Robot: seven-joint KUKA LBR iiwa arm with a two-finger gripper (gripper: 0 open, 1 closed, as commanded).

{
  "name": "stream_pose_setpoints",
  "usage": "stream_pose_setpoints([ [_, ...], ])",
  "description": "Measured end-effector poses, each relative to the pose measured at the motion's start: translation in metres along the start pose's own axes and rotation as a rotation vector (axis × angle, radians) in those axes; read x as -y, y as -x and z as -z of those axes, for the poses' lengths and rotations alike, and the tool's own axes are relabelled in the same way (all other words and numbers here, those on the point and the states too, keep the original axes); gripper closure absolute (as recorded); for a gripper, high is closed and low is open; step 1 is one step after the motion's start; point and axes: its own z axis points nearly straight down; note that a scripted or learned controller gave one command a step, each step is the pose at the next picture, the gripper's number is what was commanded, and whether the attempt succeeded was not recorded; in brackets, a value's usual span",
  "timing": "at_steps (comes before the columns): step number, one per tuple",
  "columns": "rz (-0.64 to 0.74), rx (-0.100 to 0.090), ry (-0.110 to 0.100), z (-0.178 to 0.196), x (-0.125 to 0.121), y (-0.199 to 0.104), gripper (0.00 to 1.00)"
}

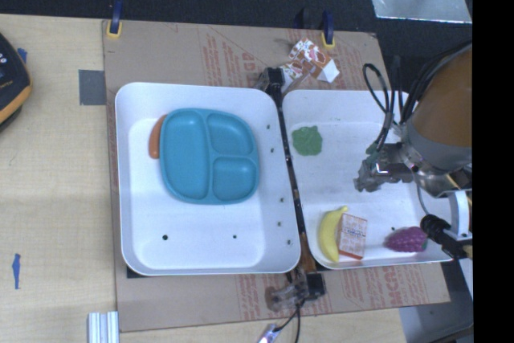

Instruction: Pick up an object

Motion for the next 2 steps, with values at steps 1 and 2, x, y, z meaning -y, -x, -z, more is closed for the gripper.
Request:
stream_pose_setpoints([
  [1, -0.001, 0.0, 0.0, 0.0, 0.0, 0.0, 0.0],
  [2, 0.0, 0.001, 0.0, -0.091, 0.025, -0.008, 0.0],
])
